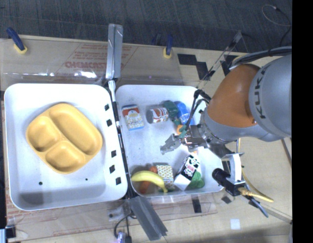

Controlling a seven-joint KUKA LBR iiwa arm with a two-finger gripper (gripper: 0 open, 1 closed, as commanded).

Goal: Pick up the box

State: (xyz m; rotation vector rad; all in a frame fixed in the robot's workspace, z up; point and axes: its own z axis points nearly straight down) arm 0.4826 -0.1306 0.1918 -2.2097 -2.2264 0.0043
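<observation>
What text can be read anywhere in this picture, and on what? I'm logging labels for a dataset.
"KU": white letters on the grey arm, cut off at the picture's edge.
Red print on the clear sheet behind the bins: too blurred to read.
Small box, can and black-and-white carton in the right bin: labels too small to read.

We see even, bright overhead light, soft shadows inside both white bins (14, 151), and slightly soft, grainy focus.
</observation>
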